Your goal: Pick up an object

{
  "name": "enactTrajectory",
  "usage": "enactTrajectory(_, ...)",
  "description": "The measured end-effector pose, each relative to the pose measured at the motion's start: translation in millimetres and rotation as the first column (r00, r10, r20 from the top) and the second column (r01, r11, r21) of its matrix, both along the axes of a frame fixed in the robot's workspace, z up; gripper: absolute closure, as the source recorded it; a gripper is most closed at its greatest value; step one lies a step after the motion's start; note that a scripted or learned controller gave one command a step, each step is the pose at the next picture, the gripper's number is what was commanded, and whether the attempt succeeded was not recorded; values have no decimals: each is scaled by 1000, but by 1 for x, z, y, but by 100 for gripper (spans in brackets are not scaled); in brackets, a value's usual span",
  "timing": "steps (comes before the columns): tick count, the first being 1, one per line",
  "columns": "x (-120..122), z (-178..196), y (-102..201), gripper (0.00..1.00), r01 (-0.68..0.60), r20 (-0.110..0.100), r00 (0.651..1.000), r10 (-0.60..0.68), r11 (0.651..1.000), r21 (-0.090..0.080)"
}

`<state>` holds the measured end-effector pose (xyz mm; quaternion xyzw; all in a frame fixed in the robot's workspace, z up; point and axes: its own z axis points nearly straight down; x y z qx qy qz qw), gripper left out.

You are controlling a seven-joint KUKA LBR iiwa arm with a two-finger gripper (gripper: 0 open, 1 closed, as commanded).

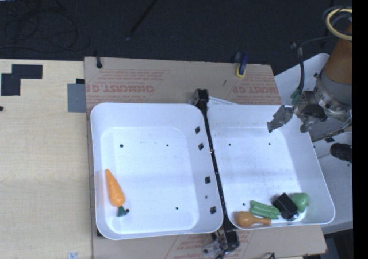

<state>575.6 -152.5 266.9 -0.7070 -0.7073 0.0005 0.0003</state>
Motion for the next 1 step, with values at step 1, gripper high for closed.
enactTrajectory(1,26,-187,22,0,-3,-2,1000,3,1000,1)
